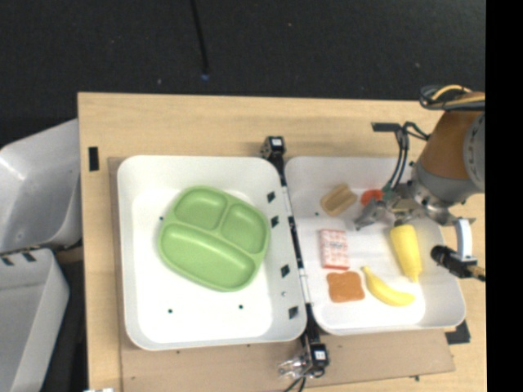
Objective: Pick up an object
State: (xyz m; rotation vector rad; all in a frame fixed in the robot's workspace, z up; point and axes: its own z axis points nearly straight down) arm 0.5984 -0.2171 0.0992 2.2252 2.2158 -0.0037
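Nearest in the right bin (441, 313) lie the banana (387, 287) and orange toast (346, 287) (pink packet (333, 248) just behind), then the yellow bottle (407, 251), and beyond it the gripper (374, 216), spread with nothing between its fingers, by the bread roll (337, 198).
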